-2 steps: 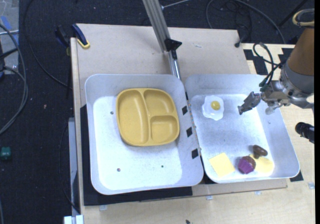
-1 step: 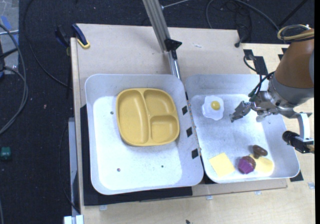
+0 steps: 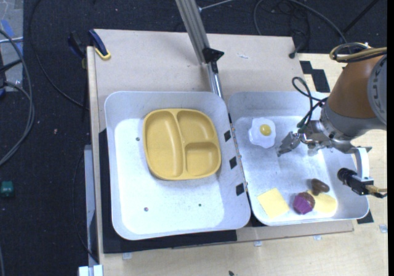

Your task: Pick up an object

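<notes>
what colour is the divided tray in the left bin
Mustard yellow all over; the divided tray shows plainly in the camera view, lying in the left bin.

Two white bins point(image 3: 123, 145), one yellow divided plate point(image 3: 182, 144), five small toy foods point(image 3: 303, 202)

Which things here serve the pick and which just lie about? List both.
Job: gripper; fried egg toy, yellow square, purple piece, brown piece, all in the right bin.
Lying about: yellow divided plate in the left bin.
</notes>
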Tool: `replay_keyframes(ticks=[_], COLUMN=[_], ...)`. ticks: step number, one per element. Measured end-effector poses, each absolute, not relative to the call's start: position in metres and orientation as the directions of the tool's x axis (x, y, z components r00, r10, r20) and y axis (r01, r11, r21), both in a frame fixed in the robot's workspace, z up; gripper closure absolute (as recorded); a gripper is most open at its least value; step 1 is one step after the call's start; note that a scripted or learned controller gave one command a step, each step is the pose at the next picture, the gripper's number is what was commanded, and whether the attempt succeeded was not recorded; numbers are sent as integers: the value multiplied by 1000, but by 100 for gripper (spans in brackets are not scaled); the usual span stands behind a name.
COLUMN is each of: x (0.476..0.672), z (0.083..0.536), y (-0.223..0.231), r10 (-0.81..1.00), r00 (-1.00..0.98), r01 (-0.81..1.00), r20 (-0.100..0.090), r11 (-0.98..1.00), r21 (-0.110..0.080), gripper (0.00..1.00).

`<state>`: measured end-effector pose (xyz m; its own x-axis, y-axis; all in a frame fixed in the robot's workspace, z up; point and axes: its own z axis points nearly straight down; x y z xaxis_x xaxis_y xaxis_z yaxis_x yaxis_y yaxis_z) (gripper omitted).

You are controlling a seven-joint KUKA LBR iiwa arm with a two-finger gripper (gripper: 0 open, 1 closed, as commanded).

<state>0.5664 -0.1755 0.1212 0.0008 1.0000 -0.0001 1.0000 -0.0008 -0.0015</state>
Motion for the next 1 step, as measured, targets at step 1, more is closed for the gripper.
replay_keyframes(ticks=[1], x=[567], z=[133], y=[-176], r10=[1000], r00=[1], r01=[1000], r20=[-1], r11=[-1], r21=[1], gripper=[100])
